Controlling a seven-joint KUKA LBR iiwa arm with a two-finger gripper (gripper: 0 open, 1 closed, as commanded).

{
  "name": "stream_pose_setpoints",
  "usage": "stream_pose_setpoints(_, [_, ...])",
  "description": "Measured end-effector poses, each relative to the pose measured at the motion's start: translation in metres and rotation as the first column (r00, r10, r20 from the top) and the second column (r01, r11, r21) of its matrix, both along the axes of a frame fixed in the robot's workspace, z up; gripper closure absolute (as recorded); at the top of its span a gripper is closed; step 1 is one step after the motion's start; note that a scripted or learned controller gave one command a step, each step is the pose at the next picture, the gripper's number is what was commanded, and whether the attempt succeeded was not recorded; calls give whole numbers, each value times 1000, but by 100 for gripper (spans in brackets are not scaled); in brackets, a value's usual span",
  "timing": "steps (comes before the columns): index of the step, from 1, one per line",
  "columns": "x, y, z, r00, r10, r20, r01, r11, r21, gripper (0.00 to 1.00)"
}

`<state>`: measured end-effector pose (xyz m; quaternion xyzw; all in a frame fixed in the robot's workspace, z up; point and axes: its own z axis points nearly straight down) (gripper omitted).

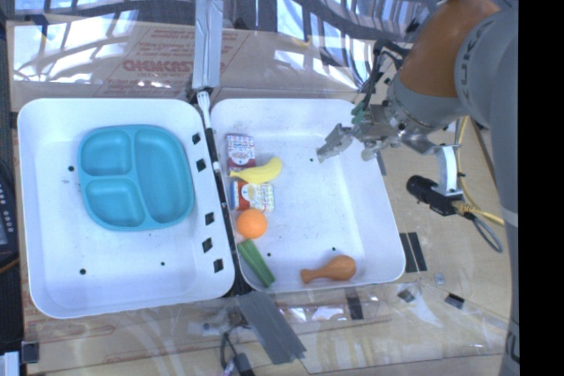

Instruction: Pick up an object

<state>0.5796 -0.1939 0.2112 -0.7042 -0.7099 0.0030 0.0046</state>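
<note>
Plainly, the arm [458, 57] reaches in from three o'clock and hangs its pincer [339, 141] over the upper part of the right bin [374, 207], above bare floor; whether its fingers are parted or closed I cannot tell from this slant, and nothing shows between them. The left bin [35, 216] at nine o'clock carries a blue divided tray [137, 176]; it is broad and flat and, I judge, a poor thing to pinch. The likely targets crowd the right bin's nine-o'clock wall: a red and white packet [239, 149] at the top, a banana [258, 172] touching it just below, an orange [252, 224] beneath, and a green piece [256, 262] toward seven o'clock; a brown drumstick-shaped toy [330, 269] lies apart at six o'clock. The risk I see is a descent onto bare floor that closes on nothing; against the wall, a finger could strike the rim or nudge a neighbour; the orange may roll out of a squeeze.
</note>
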Motion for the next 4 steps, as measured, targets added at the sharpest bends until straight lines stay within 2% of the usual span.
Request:
stream_pose_setpoints(1, [-18, 78, -116, 997, 70, 14, -70, 998, -5, 0])
stream_pose_setpoints(2, [45, 85, -116, 963, 271, 16, -270, 963, -7, 0])
stream_pose_setpoints(3, [45, 86, -108, 962, 274, 12, -274, 962, -4, 100])
stream_pose_setpoints(4, [50, 124, 20, 999, 52, 6, -52, 999, -3, 100])
